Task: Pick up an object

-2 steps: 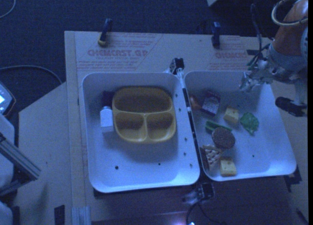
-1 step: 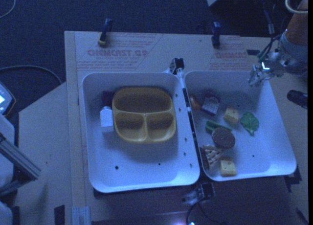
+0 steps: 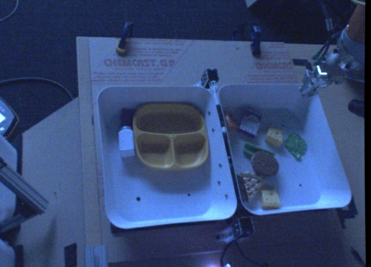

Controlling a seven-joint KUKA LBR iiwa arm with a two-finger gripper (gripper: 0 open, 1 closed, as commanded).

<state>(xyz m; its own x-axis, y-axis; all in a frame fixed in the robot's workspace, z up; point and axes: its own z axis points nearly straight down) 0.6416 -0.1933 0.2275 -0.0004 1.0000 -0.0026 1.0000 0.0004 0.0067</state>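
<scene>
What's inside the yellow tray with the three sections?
Nothing shows inside the yellow tray; its three compartments look bare. A small white bottle stands beside its left edge. What lies underneath the tray is covered.

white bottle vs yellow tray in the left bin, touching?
Touching, as far as the camera view shows: the white bottle sits flush against the left rim of the yellow divided tray, with no strip of bin floor visible between them.
</scene>
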